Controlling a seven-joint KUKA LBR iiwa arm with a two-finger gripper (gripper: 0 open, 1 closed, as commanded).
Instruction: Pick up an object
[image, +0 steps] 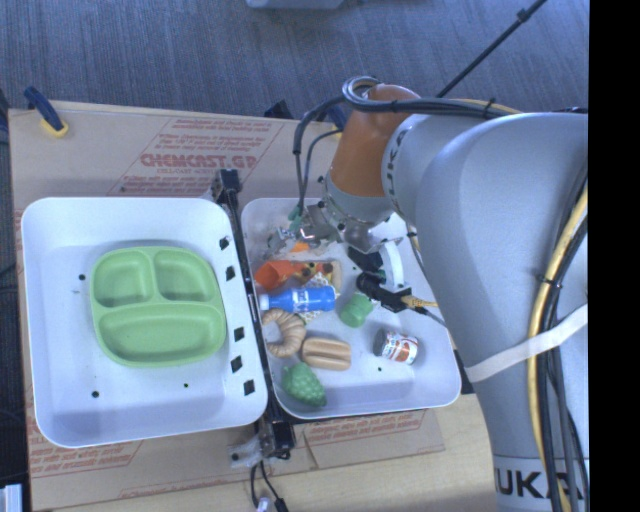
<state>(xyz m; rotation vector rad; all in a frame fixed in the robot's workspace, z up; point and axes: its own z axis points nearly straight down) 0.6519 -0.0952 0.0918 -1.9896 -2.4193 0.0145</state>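
Note:
The right bin (430, 385) holds several small objects: an orange piece (274, 272), a blue bottle (301, 298) lying on its side, a green cylinder (355, 310), a small red and white can (398, 348), a tan bread roll (326, 352), a pretzel-like ring (281, 333) and a bumpy green toy (303, 385). My gripper (297, 233) is low over the bin's far left corner, just above the orange piece. The wrist and cables hide its tip. I see nothing held.
The left bin (50, 400) holds a green divided plate (157, 303). A black clip divider (243, 300) runs between the bins. The big grey arm (490, 250) covers the right bin's right side. Cardboard lies under both bins.

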